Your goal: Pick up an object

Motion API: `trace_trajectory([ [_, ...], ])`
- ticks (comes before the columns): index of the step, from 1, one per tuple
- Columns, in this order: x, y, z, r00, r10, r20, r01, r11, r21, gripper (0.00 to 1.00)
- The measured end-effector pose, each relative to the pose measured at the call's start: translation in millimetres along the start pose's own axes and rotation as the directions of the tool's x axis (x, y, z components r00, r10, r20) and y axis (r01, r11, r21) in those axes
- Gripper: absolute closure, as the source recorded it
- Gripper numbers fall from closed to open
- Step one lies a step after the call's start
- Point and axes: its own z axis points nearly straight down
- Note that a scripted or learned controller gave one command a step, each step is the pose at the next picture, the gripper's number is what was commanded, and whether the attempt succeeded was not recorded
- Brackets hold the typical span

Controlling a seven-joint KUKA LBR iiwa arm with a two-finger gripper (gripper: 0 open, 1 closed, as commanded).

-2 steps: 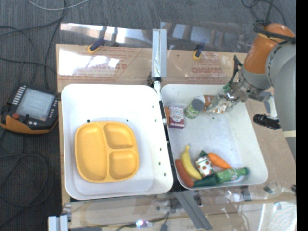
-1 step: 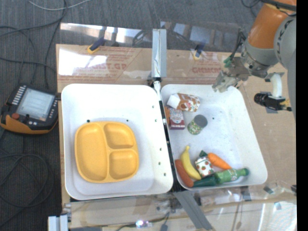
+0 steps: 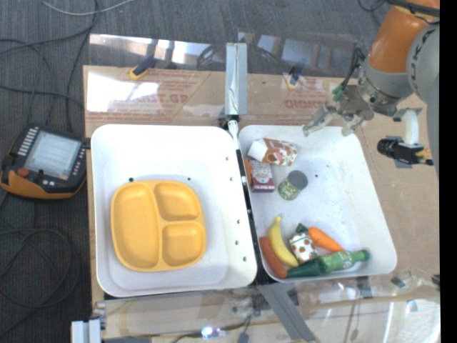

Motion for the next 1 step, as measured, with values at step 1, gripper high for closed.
trace_trajectory([
  [1, 35.6, 7.9, 89.8, 0.994, -0.107, 0.005, 0.107, 0.994, -0.022, 0.00],
])
